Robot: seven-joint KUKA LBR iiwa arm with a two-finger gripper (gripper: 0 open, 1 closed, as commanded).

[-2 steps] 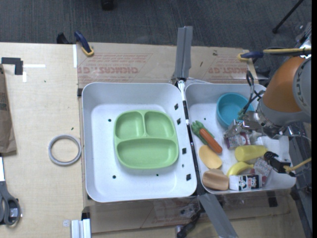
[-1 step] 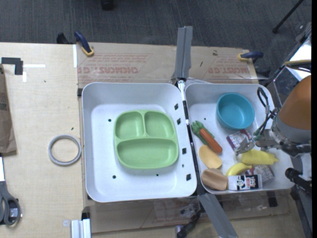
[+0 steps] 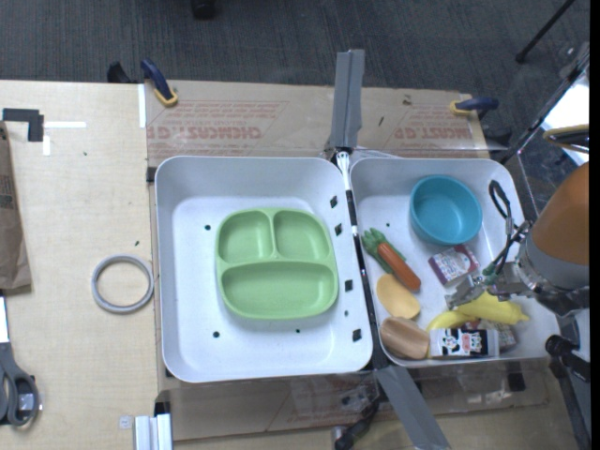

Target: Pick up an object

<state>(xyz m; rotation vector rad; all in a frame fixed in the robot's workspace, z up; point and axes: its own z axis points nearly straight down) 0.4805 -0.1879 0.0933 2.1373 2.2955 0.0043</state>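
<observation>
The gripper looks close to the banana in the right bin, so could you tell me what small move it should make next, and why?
Probably a short descent onto the banana. The gripper sits at the banana's upper left edge in the right bin, and nothing shows between its tips, so no object is held yet.

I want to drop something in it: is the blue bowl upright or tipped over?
Upright. The blue bowl sits in the right bin with its round opening facing up, and its inside looks bare.
</observation>
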